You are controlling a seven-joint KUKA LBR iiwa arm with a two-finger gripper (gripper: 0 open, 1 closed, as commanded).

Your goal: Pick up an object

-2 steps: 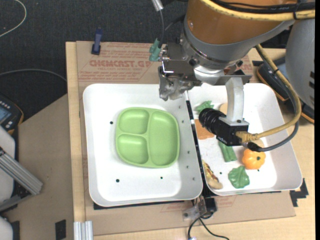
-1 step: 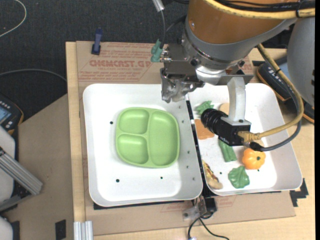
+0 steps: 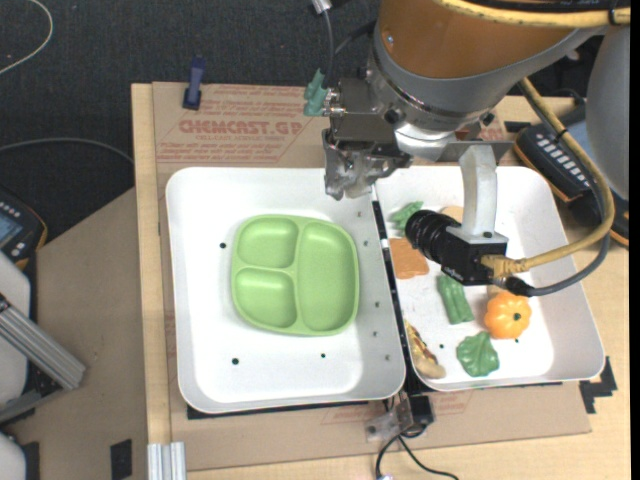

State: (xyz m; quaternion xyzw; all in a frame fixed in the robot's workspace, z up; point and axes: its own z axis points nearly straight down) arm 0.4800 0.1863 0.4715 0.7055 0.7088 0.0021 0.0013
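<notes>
Gripper [image 3: 349, 180] above the bins' shared rim, its state cannot be told. Right bin [image 3: 570, 353]: orange pumpkin [image 3: 508, 314], green leaf [image 3: 478, 355], part-hidden items. Left bin [image 3: 190, 268]: green divided plate [image 3: 297, 274]; cardboard-covered tabletop [image 3: 240, 125]

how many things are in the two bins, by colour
green: 4, the divided plate in the left bin, and a leafy piece, a long piece and a leaf in the right bin
orange: 2, pumpkin-like toy, flat piece
tan: 1, piece at the near edge
total: 7

Orange pepper [image 3: 507, 314] (upright) in right bin [image 3: 575, 353].
</notes>
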